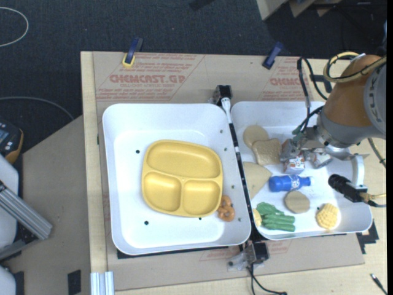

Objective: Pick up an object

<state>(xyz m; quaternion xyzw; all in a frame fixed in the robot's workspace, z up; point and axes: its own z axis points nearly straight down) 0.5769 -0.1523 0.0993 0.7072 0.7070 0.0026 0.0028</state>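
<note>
Pincer [295, 162] hangs low in the right bin [344, 112] just above the blue bottle [288, 182], likely lining up a grab; finger state can't be told.

arm [362, 103] – cut off at right edge | bottle [288, 182] – label too small to read

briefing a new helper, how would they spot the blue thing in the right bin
Look in the right bin, near its middle, just below the gripper. The blue bottle lies on its side there, the one blue item among tan, green and yellow pieces.
</note>
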